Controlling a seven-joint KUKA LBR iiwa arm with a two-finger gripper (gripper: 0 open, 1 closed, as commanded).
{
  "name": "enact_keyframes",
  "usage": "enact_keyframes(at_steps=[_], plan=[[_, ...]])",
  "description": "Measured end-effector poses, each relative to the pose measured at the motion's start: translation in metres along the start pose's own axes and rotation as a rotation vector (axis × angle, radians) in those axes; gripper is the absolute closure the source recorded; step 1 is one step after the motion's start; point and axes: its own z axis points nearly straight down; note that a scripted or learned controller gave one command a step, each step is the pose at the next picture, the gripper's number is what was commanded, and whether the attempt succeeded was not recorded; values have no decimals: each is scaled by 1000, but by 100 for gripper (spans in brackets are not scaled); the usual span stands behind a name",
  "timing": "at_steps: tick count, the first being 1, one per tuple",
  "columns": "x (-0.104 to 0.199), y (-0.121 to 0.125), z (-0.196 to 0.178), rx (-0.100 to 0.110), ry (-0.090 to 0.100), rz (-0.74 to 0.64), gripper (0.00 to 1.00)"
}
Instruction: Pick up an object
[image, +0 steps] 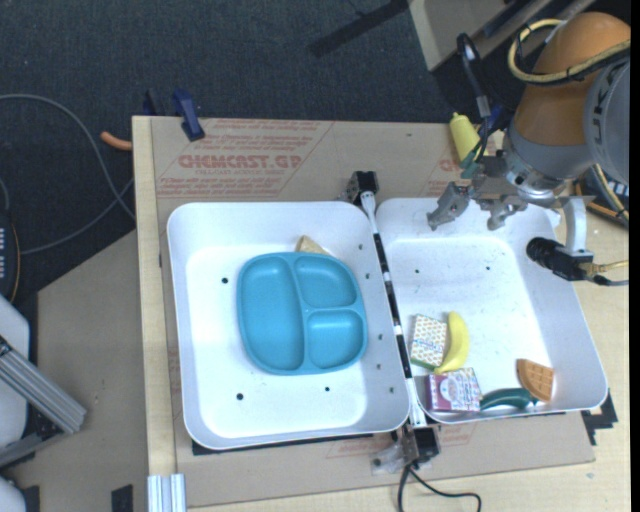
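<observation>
Hovering over the far rim of the right bin (560, 330), the tool (478, 208) is spreading its two fingers apart and gripping nothing. Objects are lying clustered in that bin's near end, well apart from the tool: a banana (457, 342) is touching a small checkered packet (428, 340), a pink box (455, 389) is sitting just below them, a green-handled item (506, 401) is resting beside the box, and a waffle-like brown piece (536, 378) is lying near the right wall. A blue divided plate (300, 310) is sitting in the left bin (200, 340) on the desk (250, 150).
</observation>
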Motion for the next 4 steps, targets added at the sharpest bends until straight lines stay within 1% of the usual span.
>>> enact_keyframes(at_steps=[1,2,3,4], plan=[[-10,-63,30,1,0,2,0],[-18,-93,116,2,0,2,0],[-17,-91,105,-2,0,2,100],[53,-71,6,-3,0,-1,100]])
